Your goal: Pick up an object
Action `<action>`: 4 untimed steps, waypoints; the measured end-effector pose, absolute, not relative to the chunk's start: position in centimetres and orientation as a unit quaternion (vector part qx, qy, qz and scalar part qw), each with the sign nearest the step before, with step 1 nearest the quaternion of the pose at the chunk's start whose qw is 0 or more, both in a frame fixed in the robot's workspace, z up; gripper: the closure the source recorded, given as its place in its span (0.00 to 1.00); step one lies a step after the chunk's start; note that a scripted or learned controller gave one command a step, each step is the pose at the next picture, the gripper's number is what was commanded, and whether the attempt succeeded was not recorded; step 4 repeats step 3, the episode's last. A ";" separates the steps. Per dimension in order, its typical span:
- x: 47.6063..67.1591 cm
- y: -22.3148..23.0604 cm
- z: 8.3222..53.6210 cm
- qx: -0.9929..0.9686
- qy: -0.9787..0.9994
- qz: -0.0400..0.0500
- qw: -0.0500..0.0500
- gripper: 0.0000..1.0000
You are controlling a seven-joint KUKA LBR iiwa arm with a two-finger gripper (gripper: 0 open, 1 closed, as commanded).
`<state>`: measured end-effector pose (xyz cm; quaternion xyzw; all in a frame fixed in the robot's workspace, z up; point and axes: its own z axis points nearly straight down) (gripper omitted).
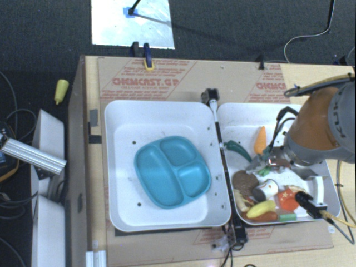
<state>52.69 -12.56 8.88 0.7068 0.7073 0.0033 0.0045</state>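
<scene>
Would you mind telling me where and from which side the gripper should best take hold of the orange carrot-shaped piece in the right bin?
Probably across its thick middle, coming straight down from above. The orange piece lies apart from the pile on bare bin floor, long and tapering, so fingers closing across its narrow width should have room on both sides.

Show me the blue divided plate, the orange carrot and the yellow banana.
blue divided plate (172, 170), camera view, on the central ridge.
orange carrot (260, 140), camera view, mid-body.
yellow banana (260, 208), camera view, middle of its length.
</scene>
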 end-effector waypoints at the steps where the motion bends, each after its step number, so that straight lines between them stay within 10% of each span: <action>1: 57.9 -12.5 8.5 0.706 0.708 0.001 0.001 0.00; 2: 58.0 -12.5 9.6 0.706 0.709 0.002 0.002 1.00; 4: 59.4 -5.7 18.6 0.705 0.709 0.002 0.001 1.00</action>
